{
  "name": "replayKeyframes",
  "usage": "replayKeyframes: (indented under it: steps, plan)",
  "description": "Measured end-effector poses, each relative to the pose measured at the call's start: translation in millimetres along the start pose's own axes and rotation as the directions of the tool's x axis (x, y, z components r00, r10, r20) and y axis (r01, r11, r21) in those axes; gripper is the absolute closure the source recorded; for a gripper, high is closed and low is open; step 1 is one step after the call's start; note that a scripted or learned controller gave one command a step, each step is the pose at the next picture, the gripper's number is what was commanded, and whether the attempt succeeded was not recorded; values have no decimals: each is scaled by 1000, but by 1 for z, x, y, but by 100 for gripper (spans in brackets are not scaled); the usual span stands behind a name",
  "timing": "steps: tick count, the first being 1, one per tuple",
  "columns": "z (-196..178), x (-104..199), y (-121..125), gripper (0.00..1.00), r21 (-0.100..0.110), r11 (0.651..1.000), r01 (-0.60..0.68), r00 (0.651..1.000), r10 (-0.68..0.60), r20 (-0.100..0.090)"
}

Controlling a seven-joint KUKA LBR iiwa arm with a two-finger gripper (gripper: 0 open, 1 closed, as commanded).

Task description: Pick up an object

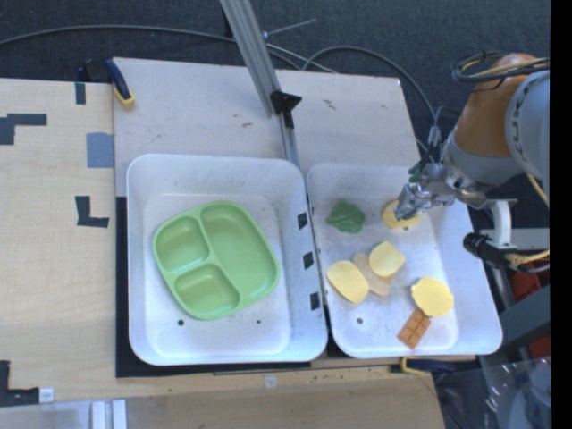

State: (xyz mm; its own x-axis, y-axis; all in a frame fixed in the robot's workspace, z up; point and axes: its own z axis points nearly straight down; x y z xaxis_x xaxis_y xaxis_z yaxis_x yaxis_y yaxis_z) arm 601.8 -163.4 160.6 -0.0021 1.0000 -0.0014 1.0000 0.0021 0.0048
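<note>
**Yellow disc under the pincer**

Yellow and flat, a small disc [399, 217] lies at the right bin's [474, 329] twelve o'clock edge. The pincer [409, 203] sits directly on it, touching; whether it is spread or closed cannot be told. A green leafy piece [346, 216] lies at the disc's nine o'clock.

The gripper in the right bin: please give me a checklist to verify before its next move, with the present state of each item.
1. Gripper is over the right bin: ok.
2. Gripper is at a target, the yellow piece near the bin's far side: ok.
3. Piece is between the fingers: cannot tell.
4. Green leafy piece lies apart from the gripper: ok.
5. Other yellow pieces and brown bar lie nearer the front, out of the way: ok.
6. Green tray lies in the left bin, away from the arm: ok.
</note>
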Motion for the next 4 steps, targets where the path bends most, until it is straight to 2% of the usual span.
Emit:
replayKeyframes:
  steps: [1,2,3,4]
  plan:
    - [-57,6,-6,100,0,1000,1,1000,-1,0]
    - [-82,7,-5,100,3,1000,0,1000,0,-1]
    - [-76,52,-12,100,7,1000,3,1000,-3,-2]
    - [-76,111,-35,100,8,1000,5,1000,-5,-3]
